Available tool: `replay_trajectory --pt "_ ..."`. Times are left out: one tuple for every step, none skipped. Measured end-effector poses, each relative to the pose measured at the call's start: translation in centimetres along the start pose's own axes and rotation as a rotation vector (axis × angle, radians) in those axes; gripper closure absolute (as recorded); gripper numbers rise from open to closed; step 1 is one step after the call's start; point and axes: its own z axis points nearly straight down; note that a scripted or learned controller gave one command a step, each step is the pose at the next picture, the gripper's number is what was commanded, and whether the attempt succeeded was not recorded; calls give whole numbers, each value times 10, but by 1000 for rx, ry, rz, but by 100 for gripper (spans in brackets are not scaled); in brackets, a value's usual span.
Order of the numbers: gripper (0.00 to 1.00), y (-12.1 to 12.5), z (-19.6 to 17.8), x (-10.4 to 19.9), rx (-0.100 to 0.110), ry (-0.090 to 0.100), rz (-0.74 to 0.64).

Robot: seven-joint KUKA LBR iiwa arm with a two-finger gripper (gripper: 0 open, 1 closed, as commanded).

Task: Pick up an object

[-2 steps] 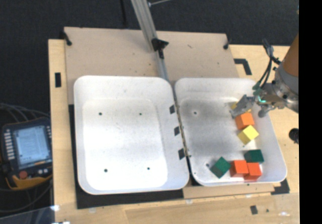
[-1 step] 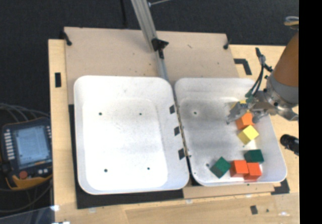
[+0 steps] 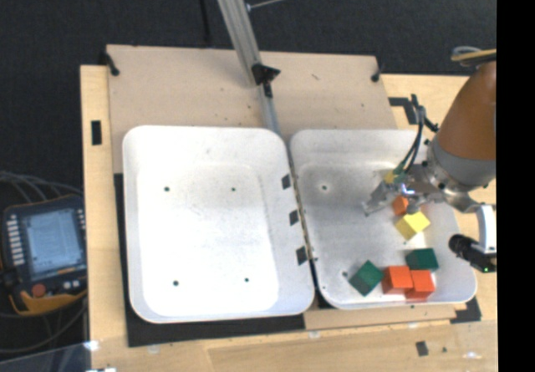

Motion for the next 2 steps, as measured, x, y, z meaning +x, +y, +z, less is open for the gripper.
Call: replay_trajectory --pt "0 4 57 7 1 0 3" --pt "100 6 42 6 -9 0 8"
